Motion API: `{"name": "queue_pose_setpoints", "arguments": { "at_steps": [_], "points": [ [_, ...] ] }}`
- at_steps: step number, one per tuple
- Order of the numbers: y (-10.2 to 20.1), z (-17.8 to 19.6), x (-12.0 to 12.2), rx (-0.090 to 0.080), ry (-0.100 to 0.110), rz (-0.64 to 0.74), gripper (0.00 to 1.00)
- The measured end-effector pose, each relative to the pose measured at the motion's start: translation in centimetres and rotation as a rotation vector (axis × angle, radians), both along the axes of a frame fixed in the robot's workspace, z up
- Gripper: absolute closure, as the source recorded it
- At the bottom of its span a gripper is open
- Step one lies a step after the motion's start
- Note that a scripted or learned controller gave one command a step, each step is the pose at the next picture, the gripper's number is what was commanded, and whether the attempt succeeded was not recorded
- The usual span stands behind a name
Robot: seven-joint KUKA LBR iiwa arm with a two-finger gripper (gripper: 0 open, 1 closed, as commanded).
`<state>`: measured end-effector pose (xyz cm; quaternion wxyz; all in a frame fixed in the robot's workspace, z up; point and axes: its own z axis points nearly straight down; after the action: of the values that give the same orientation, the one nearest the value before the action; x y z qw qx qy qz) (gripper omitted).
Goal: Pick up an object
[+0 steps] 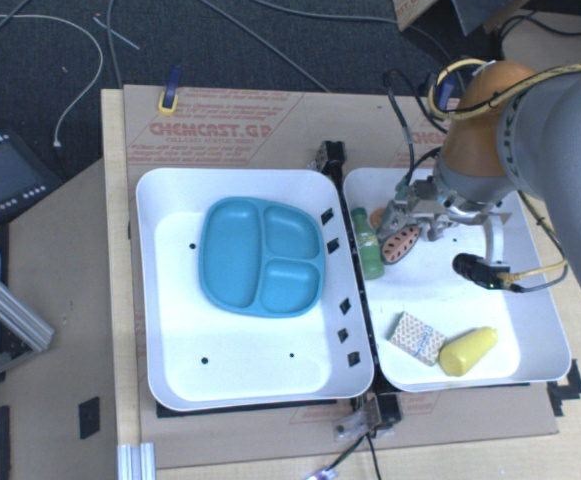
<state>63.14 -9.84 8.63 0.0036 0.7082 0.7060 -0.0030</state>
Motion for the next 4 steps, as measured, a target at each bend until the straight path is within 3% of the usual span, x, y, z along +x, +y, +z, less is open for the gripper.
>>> {"name": "queue_pose_setpoints", "arguments": {
  "at_steps": [1,4],
  "points": [
    [0.3,1.1,0.1,0.006,-0.002,-0.001,1.0],
    [0.9,18.5,2.5,0.009,-0.007,0.005,1.0]
  ]
}}
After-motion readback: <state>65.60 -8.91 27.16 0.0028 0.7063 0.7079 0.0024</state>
